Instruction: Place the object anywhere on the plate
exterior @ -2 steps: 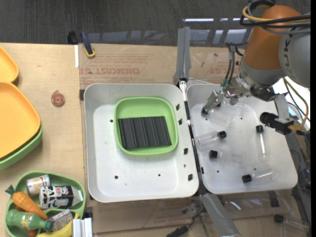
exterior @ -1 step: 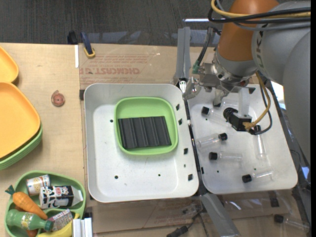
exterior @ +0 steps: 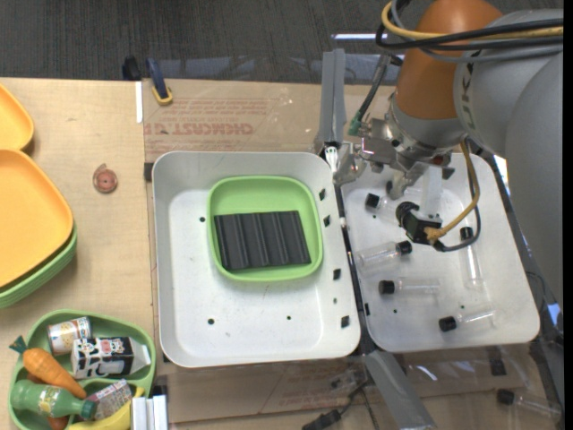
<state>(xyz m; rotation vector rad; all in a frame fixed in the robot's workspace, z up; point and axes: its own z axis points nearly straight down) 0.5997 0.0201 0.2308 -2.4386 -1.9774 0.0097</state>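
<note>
Over the right bin [exterior: 503, 305] our gripper [exterior: 400, 179] hangs; we cannot tell if it is pinched together or apart. We think the job is done, since the black block [exterior: 264, 240] lies flat on the green plate [exterior: 265, 186].

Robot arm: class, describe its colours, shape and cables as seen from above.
The arm is thick, rounded and pale grey, with a glossy orange band above the wrist. Yellow and black cables loop over that band. The gripper beneath is a small silvery metal assembly.
</note>
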